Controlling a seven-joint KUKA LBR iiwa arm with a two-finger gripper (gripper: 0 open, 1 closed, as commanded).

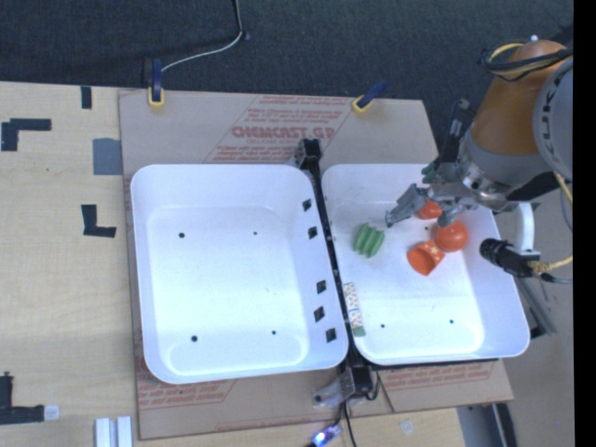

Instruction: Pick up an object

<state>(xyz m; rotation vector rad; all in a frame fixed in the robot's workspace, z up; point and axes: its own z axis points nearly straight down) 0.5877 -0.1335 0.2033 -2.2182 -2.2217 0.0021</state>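
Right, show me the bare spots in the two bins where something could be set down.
The left bin has bare floor from wall to wall. In the right bin, the near half is free, below the green object and the orange pieces. It is crowded at the far right, around the gripper and the red-orange objects.

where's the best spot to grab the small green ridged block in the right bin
Probably across the middle of the small green ridged block, coming straight down. It lies flat and tilted on the right white bin floor, apart from the orange pieces, so fingers should close across its narrower width.
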